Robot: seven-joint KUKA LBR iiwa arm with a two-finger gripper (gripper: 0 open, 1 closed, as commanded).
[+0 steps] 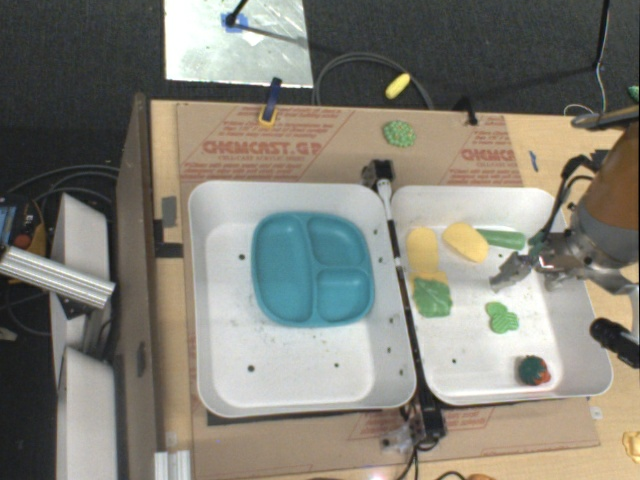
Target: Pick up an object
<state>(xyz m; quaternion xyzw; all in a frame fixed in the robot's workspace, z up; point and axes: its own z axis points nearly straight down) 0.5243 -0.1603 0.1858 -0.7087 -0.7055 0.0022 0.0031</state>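
The right bin [575, 363] holds several small items. A yellow block [423, 250] lies beside a rounded yellow piece [465, 241], with a green stick [502, 236] behind them. A green leafy piece [432, 297], a small green piece [501, 318] and a dark ball [533, 370] lie nearer the front. My gripper [512, 267] hangs over the right bin's middle, just right of the yellow pieces and above the small green piece. It is open with nothing between its fingers.
The left bin [225, 368] holds a blue divided plate [312, 268]. On the cardboard behind the bins sits a green knobbly object [399, 133]. A yellow item [398, 86] lies past the bench's far edge. The arm [610, 208] crosses the right bin's right rim.
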